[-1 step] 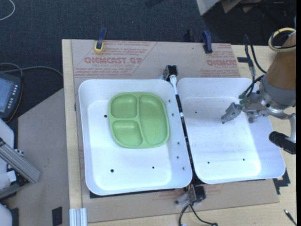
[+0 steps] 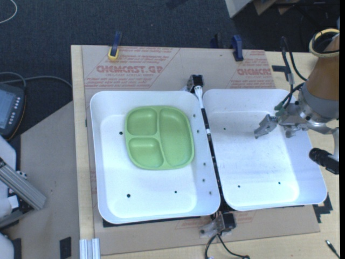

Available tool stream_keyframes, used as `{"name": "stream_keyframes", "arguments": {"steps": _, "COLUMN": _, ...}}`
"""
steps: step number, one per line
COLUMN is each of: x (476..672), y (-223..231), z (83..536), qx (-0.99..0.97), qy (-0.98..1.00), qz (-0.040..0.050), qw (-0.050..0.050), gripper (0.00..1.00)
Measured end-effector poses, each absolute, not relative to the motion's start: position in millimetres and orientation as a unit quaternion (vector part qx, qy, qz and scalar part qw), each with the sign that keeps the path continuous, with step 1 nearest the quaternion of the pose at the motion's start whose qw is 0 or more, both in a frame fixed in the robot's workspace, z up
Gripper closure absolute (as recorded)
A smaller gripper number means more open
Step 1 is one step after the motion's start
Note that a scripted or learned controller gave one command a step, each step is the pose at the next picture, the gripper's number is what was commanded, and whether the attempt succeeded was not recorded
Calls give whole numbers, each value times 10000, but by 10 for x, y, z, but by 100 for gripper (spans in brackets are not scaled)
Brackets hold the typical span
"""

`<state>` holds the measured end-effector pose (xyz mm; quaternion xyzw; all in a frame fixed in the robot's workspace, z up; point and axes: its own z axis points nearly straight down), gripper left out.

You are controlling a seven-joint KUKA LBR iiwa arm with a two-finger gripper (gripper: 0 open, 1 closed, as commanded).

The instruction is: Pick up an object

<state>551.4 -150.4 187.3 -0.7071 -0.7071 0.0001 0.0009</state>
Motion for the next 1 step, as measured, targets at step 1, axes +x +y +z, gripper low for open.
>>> {"name": "stream_keyframes", "arguments": {"steps": 1, "x": 5507, "y": -1420, "z": 1262, "qx": -7068, "qy": -7074, "qz": 16, "qw": 36, "gripper": 0}}
